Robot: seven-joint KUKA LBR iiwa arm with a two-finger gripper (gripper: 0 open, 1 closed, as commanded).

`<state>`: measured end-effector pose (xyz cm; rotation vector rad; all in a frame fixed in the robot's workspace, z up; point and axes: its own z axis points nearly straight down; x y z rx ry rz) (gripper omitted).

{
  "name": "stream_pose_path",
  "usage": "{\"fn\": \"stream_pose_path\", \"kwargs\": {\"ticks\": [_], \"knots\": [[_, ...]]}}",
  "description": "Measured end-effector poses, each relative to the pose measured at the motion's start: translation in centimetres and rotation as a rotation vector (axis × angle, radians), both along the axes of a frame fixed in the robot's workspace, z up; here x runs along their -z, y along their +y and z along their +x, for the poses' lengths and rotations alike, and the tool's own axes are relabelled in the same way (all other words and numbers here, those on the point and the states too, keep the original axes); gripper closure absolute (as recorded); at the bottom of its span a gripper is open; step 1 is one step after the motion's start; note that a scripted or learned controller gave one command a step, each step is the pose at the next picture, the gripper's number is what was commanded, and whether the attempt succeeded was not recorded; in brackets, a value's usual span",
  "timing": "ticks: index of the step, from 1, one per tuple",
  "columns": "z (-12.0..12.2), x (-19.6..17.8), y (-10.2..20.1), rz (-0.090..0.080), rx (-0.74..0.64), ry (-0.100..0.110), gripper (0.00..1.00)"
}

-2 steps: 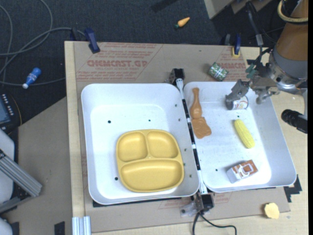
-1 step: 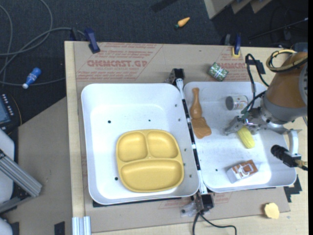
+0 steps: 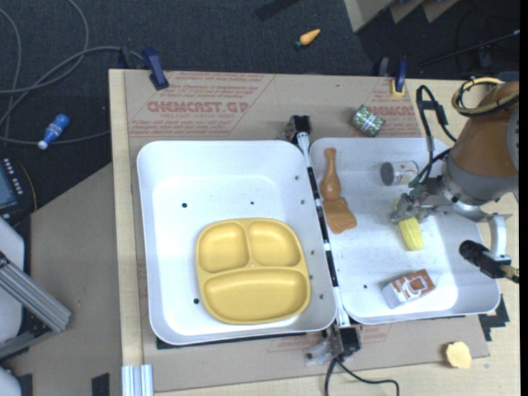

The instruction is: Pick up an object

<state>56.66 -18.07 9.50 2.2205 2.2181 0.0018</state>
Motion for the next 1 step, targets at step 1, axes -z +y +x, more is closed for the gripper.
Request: {"fn": "stream_pose_path", "kwargs": {"ticks": [1], "knots": [[0.71,-9.60,9.75,0.004,-0.012,-0.008,1.00]]}}
